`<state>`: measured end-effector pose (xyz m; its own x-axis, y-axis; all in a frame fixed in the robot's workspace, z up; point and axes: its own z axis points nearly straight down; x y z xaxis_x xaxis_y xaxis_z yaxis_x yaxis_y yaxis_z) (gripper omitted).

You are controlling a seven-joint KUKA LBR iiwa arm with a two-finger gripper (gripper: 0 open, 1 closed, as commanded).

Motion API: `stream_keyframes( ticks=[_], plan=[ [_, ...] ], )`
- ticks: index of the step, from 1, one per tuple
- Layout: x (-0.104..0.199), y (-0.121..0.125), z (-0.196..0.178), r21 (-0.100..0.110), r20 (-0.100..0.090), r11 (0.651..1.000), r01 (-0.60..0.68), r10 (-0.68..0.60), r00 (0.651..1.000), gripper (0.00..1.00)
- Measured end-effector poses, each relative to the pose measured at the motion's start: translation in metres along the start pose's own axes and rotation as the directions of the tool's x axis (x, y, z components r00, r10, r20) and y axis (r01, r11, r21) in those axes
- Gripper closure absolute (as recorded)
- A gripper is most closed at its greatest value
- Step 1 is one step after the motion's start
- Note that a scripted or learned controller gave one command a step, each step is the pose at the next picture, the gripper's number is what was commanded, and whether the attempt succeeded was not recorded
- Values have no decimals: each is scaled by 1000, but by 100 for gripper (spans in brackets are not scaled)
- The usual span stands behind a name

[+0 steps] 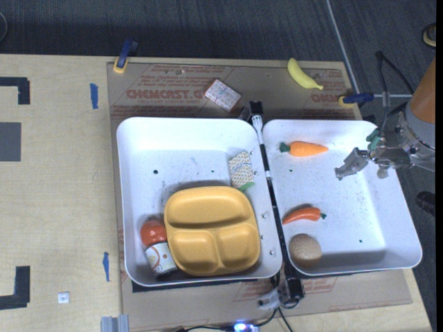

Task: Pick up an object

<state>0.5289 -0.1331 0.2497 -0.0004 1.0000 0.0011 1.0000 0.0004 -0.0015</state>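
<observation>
End effector [356, 163] hovers right of the carrot [304, 149], grip state unclear.
Carrot looks light, stiff, smooth; grasp across its thick middle.

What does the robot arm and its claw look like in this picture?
The claw is small, grey metal, with a teal-green part just behind it. Thin dark cables run above the wrist. An orange band shows higher up the arm.

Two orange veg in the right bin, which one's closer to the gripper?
The carrot at the far end of the right bin, level with the gripper. The other, a chili pepper, lies nearer the camera, beside the brown potato.
</observation>
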Motion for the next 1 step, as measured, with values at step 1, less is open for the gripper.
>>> stream_keyframes(
  ticks=[1],
  plan=[
    [-3, 5, 162, -4, 2, 1000, -1, 1, 1000, 0]
  ],
)
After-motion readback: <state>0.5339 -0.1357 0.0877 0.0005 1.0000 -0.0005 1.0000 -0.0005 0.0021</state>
